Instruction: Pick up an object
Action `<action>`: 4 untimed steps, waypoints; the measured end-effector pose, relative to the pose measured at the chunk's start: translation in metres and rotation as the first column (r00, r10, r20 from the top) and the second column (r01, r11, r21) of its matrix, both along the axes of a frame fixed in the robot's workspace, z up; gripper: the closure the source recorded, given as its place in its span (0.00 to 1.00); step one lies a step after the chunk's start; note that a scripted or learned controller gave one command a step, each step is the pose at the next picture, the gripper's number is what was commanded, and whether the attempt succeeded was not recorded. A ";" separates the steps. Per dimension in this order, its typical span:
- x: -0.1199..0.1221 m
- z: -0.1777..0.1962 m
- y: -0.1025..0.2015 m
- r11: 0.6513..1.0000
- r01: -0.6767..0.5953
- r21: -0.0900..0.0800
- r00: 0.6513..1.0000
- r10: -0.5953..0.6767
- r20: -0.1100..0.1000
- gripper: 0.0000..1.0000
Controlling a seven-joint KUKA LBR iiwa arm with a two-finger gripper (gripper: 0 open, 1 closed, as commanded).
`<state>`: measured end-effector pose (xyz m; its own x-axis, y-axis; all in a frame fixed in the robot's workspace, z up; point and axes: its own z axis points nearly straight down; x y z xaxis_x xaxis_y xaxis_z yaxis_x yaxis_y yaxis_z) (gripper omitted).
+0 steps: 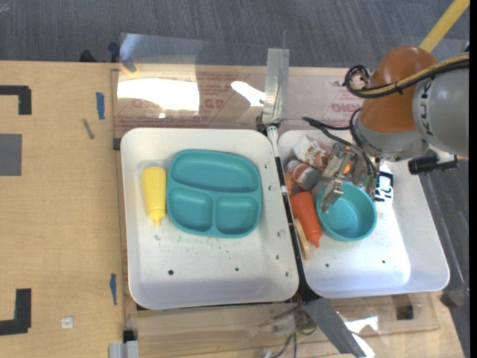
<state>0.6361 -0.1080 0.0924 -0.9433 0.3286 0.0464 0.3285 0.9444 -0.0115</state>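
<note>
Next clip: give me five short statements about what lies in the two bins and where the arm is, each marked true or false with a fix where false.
1. The teal divided tray lies in the left bin. True.
2. The yellow bottle lies in the right bin. False: it lies in the left bin, beside the tray.
3. The teal bowl sits in the right bin. True.
4. The pincer hovers over the left bin. False: it is over the right bin, at the bowl's rim.
5. The orange carrot-shaped toy lies on the divided tray. False: it lies in the right bin, left of the bowl.
</note>
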 end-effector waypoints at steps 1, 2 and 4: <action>0.008 0.001 0.006 0.997 0.076 -0.012 0.997 -0.077 -0.029 0.00; 0.015 0.013 -0.002 0.996 0.081 -0.027 0.997 -0.081 0.009 1.00; 0.028 0.155 0.110 0.891 0.453 0.000 0.890 -0.453 0.057 1.00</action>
<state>0.6644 0.0016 0.2476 -0.6927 0.7212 -0.0076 0.7211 0.6927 0.0078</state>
